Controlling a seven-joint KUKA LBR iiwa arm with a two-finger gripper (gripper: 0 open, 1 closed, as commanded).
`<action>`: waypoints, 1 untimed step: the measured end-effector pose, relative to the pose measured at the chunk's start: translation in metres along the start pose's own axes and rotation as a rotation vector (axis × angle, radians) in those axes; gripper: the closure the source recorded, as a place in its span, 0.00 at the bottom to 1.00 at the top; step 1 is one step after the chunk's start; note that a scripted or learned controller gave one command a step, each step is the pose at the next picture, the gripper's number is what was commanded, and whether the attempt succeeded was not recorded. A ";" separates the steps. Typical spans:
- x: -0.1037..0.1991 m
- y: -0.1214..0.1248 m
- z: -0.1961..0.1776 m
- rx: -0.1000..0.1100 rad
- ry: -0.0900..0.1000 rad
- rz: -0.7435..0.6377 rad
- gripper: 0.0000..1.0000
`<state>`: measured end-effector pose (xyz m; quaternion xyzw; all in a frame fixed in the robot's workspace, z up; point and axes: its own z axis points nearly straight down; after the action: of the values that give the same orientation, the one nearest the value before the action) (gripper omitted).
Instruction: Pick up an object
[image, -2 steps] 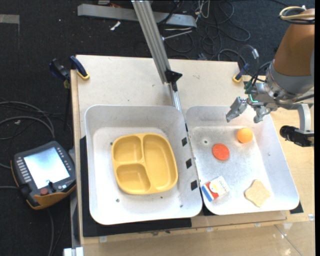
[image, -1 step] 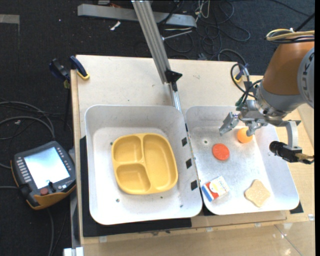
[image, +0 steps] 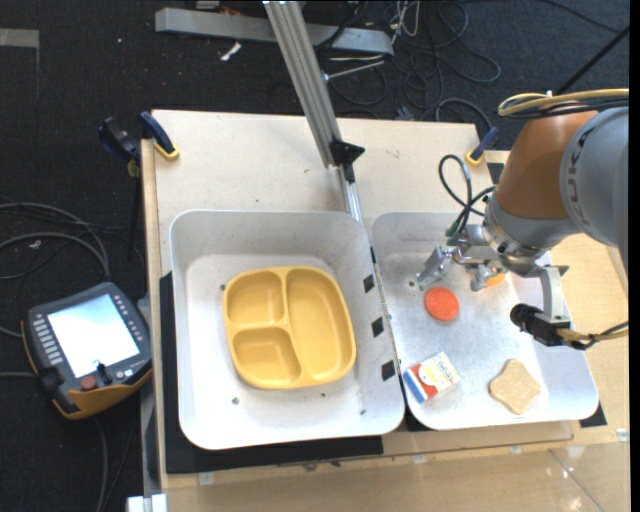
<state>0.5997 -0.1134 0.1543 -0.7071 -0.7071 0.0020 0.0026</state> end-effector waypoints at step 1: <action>0.001 -0.001 0.054 -0.002 -0.001 0.000 0.00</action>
<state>0.5987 -0.1128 0.1007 -0.7072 -0.7070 0.0016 0.0017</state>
